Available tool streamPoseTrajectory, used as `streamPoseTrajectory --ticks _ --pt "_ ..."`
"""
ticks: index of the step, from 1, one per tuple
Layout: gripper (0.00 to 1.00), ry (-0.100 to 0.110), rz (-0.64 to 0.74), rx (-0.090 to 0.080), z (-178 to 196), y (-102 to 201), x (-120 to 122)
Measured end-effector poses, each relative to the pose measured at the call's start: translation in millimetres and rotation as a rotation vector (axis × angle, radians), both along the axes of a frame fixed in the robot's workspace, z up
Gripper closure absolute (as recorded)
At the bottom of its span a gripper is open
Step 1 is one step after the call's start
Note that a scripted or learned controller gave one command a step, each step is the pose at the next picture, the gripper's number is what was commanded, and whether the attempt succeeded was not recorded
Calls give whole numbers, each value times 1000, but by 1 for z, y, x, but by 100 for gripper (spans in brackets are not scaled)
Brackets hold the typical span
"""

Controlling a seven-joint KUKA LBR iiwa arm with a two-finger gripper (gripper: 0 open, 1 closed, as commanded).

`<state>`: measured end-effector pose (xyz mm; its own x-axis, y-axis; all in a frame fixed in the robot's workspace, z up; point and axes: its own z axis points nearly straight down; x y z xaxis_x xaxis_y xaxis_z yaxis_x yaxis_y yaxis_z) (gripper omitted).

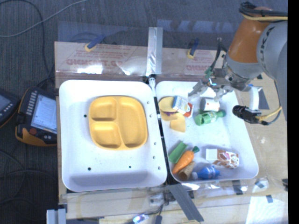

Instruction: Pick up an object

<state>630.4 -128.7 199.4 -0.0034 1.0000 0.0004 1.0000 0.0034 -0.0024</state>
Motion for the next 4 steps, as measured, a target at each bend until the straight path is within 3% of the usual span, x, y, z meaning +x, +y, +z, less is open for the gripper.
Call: streamPoseTrajectory --ticks 1,2,3,4 --pt "0 -11 74 -3 -92 -18 18" --pt "0 -36 51 -12 -98 -3 6" --pt "0 -34 48 -10 -99 21 9" --pt "0 -36 -23 -8 -99 24 5"
